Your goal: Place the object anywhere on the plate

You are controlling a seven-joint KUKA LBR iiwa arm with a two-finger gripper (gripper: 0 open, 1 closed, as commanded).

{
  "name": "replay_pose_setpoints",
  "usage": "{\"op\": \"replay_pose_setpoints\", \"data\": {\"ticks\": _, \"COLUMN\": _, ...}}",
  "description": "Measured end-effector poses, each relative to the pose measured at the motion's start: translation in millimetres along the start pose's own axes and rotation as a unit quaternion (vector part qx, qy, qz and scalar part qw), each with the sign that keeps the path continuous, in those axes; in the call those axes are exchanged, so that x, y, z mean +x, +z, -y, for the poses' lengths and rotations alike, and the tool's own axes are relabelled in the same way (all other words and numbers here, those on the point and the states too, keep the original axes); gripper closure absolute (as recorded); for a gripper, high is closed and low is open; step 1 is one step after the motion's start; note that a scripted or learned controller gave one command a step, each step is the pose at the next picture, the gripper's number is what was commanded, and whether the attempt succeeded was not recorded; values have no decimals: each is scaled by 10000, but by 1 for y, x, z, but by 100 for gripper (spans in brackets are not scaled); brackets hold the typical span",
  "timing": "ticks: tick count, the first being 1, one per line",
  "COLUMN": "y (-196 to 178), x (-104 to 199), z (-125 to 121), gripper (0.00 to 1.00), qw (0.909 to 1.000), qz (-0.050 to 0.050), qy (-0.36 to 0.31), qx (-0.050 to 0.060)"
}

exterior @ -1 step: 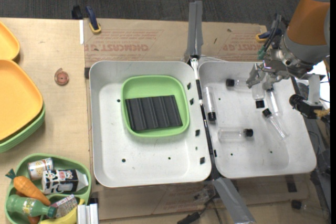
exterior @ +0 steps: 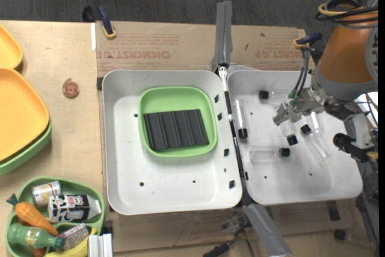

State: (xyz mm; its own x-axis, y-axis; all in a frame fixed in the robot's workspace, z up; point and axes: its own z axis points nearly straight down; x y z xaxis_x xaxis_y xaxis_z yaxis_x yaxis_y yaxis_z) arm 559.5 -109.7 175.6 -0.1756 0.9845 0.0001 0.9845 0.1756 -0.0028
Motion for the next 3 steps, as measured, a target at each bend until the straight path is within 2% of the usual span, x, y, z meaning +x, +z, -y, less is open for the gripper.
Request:
{"op": "replay_pose_setpoints", "data": {"ticks": 1, "y": -16, "x": 42, "z": 1, "gripper": 100, "qw": 9918, "qz": 1, "qy": -1280, "qx": -7}}
{"op": "replay_pose_setpoints", "data": {"ticks": 2, "y": -15, "x": 116, "z": -29, "gripper": 100, "qw": 9859, "qz": 7, "qy": -1674, "qx": -9}}
{"op": "replay_pose_setpoints", "data": {"ticks": 3, "y": -15, "x": 116, "z": -29, "gripper": 0, "qw": 9859, "qz": 7, "qy": -1671, "qx": -10}}
